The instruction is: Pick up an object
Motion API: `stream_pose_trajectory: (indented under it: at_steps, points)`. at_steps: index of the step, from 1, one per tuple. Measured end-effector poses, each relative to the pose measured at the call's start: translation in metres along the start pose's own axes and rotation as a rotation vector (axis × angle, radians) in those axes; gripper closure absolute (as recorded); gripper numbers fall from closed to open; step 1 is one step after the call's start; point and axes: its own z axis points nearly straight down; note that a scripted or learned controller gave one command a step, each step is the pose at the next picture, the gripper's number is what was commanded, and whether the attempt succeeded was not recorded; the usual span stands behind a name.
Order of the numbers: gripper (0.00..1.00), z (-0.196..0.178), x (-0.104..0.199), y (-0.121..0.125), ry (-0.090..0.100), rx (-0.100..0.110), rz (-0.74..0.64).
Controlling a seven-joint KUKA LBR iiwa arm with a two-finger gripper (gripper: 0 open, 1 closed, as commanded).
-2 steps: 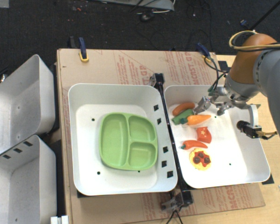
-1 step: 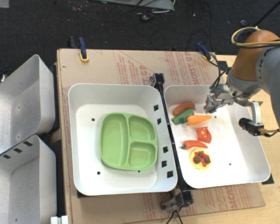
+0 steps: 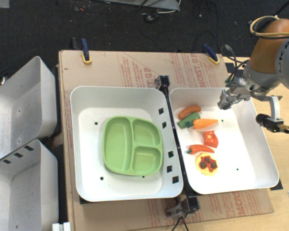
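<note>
At far left, 2 spare white tubs (image 3: 19, 129) sit off the bench (image 3: 120, 66), tipped at an angle. On the bench, the left bin (image 3: 82, 105) holds a green divided plate (image 3: 133, 146) with 3 compartments, lying flat near the bin's middle, with bare white floor all around it. A black divider (image 3: 172, 143) runs between the 2 bins.

Across it, the right bin (image 3: 260, 162) carries the toy food, all clustered in its left half. Nearest the back lies an orange sausage (image 3: 189, 111), long axis tilted up toward the right. Just in front, a carrot (image 3: 201, 124) lies nearly level, green top at left beside the divider, orange tip pointing right. Below it sits a red strawberry piece (image 3: 210, 138), then a red pepper (image 3: 201, 148) lying almost level, then a yellow round with dark toppings (image 3: 207, 164) near the front. The bin's right half is bare, leaving open room.

Over the bin's back right corner, the gripper (image 3: 226, 102) hangs from the grey arm (image 3: 267, 66), well apart from the food and close to the back wall. Its fingers are too small and dark to tell whether spread or pressed together, and nothing is seen between them.
</note>
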Motion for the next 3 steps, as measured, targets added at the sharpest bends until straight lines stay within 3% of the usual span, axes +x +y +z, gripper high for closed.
stream_pose_trajectory:
  at_steps: [2, 3]
  points:
    - [1.0, -0.087, -0.001, 0.003, 0.0, -0.001, -0.003]
    - [1.0, -0.096, 0.057, -0.007, 0.003, 0.005, -0.008]
